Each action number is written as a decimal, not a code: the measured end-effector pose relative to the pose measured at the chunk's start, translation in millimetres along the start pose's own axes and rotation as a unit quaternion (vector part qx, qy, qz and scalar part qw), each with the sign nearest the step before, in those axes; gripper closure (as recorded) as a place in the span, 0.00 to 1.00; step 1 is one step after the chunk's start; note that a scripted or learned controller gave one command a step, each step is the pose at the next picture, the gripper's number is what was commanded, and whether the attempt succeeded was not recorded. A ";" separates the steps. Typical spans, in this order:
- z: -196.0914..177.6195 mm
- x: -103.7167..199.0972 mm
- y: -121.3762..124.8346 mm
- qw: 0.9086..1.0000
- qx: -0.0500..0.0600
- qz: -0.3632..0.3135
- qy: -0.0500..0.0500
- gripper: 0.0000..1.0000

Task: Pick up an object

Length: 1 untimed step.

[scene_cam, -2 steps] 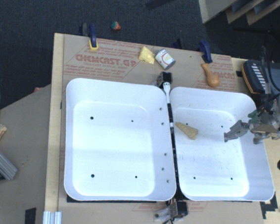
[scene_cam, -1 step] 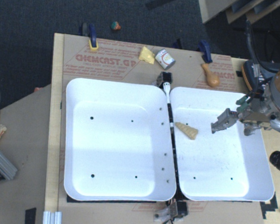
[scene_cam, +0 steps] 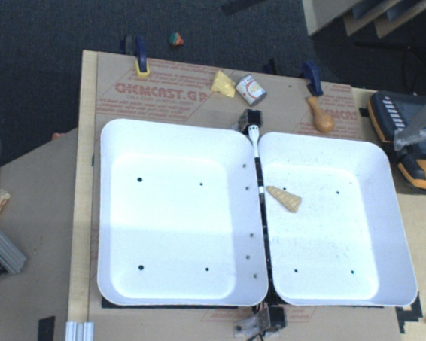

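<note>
Two shallow white plastic bins (scene_cam: 170,214) sit mid-frame, each speckled with a few black dots; the right one (scene_cam: 342,240) also shows faint grey flecks. In its upper left lies a pale tan cone-shaped object (scene_cam: 284,198). The brown cardboard-coloured bench sheet (scene_cam: 168,92) carries red lettering. At upper centre are a yellow wedge (scene_cam: 223,84), blue clamps (scene_cam: 141,54) and an orange-brown pear-shaped piece (scene_cam: 321,117). The floor is dark blue-grey carpet (scene_cam: 64,6).

I count two white bins, left (scene_cam: 174,215) and right (scene_cam: 336,220), side by side on the bench. One tan cone-shaped object (scene_cam: 283,198) lies in the right bin. Behind the bins I count one yellow piece (scene_cam: 223,84), one small white block (scene_cam: 251,90), one wooden-looking pear-shaped piece (scene_cam: 321,117), and two blue clamps (scene_cam: 141,55) (scene_cam: 311,76)
</note>
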<state>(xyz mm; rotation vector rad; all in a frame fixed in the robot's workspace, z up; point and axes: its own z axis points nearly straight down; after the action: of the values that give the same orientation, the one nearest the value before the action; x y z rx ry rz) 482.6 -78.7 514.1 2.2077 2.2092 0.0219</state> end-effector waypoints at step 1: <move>-1.0 1.4 0.4 1.000 0.008 0.000 0.000 1.00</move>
<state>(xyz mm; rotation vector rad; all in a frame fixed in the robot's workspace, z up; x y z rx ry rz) 483.0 -77.3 515.1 2.2160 2.2184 0.0049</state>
